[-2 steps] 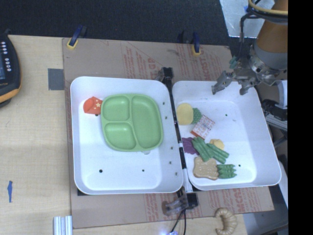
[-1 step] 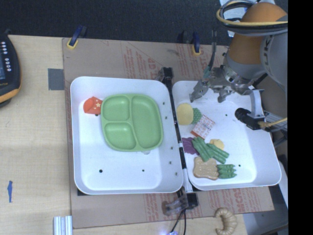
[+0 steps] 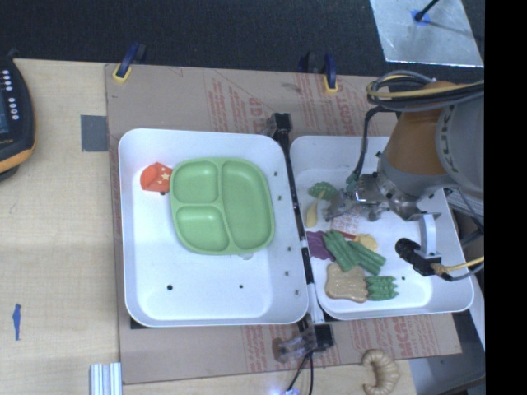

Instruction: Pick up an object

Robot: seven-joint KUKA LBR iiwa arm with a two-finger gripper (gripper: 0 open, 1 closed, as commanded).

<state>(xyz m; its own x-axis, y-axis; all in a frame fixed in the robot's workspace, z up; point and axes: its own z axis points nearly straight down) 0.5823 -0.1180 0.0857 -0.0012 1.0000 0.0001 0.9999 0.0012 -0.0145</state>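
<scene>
Hovering over the right white bin (image 3: 445, 299), my gripper (image 3: 352, 208) sits just above the green plastic bean-pod toy (image 3: 354, 252); I cannot tell its grip state.

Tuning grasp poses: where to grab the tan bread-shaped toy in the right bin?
Probably the tan bread-shaped toy across its narrower waist, from straight above: it lies flat on the right bin floor. Green bean pieces crowd its upper and right edges, so its lower-left looks freest.

One fixed camera looks down at a slant on the worktop (image 3: 58, 245); both white bins (image 3: 148, 295) fit within view; the arm (image 3: 420, 146) enters from the right.
</scene>
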